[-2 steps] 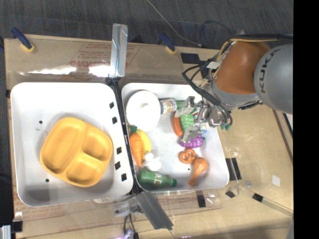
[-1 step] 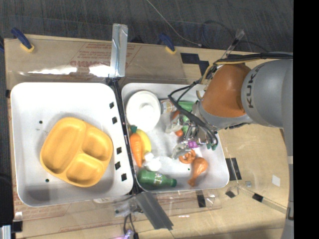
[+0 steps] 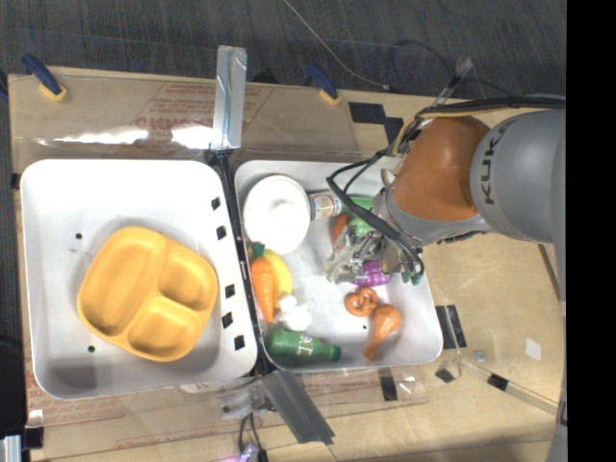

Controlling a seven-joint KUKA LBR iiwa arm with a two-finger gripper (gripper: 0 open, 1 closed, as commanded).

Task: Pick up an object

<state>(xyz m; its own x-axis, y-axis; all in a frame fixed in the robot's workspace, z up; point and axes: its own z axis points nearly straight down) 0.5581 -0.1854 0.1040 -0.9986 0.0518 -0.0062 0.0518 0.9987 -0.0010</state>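
The right bin [image 3: 423,340] is crowded. Taking the white round lid [image 3: 277,210] at its upper left as landmark: just below it lie a yellow banana-like toy [image 3: 279,272] and an orange carrot [image 3: 263,287], with a small white piece [image 3: 294,313] beneath them, and a green bottle [image 3: 300,346] lies along the bin's lower wall. Lower right of the lid sit a brown pretzel [image 3: 361,302] and an orange-brown drumstick [image 3: 382,327]. A purple toy [image 3: 372,276] lies right of the lid, directly under the gripper [image 3: 354,256]. The grey arm [image 3: 500,176] reaches in from the right, its orange band tilted over the bin's upper right. Whether its jaws are open or closed cannot be made out. The left bin [image 3: 48,258] holds a yellow divided plate [image 3: 146,292].
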